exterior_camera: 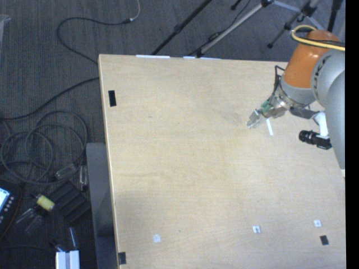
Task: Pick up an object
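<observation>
The arm (331,88) is cut off at the right edge beside the bench (196,167), and the gripper (259,116) over the bench's upper right part is rendered too small for its finger spacing to be judged.

Bench top: we see a pale wooden board (185,172) with small black tape marks (111,98).
Floor: we see dark carpet (45,49), looped black cables (39,144), tripod legs (247,15).

Pale wooden bench top (185,167), small black tape mark (111,98) near its corner
</observation>
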Action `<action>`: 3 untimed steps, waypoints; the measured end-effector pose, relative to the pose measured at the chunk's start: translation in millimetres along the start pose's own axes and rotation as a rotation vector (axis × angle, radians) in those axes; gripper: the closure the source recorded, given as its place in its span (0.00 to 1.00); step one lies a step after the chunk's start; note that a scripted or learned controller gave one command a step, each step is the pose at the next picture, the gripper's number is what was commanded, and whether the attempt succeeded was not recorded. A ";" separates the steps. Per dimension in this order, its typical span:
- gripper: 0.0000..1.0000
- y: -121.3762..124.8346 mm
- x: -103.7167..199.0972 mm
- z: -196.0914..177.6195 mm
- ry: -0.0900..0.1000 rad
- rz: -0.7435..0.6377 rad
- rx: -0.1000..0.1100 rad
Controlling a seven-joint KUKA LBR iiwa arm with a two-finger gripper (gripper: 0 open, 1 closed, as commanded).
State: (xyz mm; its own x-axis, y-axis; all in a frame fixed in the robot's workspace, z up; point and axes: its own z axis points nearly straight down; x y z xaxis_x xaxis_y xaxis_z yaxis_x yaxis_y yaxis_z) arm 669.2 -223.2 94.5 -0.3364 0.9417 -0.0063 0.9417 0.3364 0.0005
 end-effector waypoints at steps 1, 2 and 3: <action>1.00 0.5 -0.5 -10.4 -0.003 0.001 -0.002; 1.00 0.7 -0.8 -19.9 -0.005 0.002 -0.003; 1.00 12.4 34.5 -66.2 0.006 0.120 -0.001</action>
State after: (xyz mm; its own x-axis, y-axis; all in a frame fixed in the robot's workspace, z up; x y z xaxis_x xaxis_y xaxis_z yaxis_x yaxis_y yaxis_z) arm 669.0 -186.2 160.5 -0.2209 0.9753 0.0003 0.9753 0.2209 0.0014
